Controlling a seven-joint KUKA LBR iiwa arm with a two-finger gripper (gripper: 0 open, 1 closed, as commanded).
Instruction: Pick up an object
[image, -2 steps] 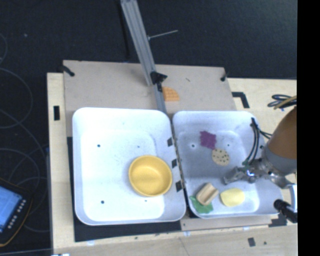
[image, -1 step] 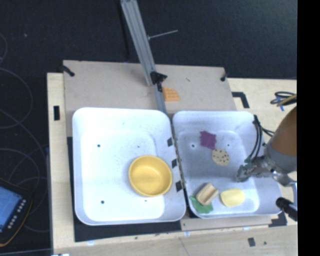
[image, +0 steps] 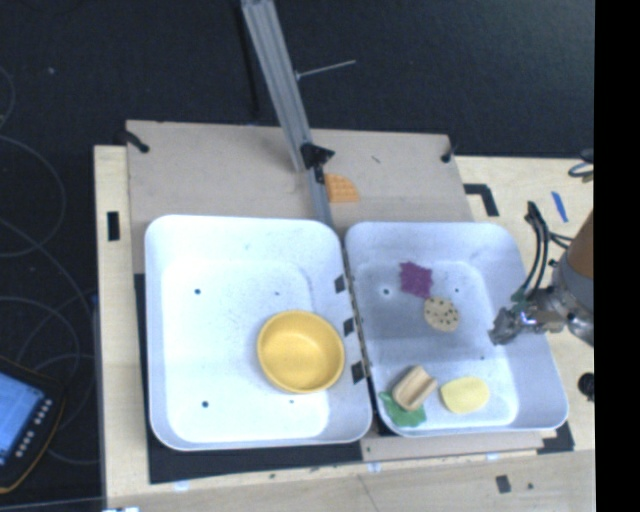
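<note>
Speckled cookie (image: 441, 314) in right bin (image: 500, 245), just left of hand (image: 508, 326), grip state unclear

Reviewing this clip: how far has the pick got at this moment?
Nothing looks picked yet. The gripper sits at the right bin's right side, with nothing visibly between its fingers. The cookie, purple piece, yellow lump and tan block all lie on the bin floor; the yellow bowl rests in the left bin. Approach, grasp and lift remain.
</note>
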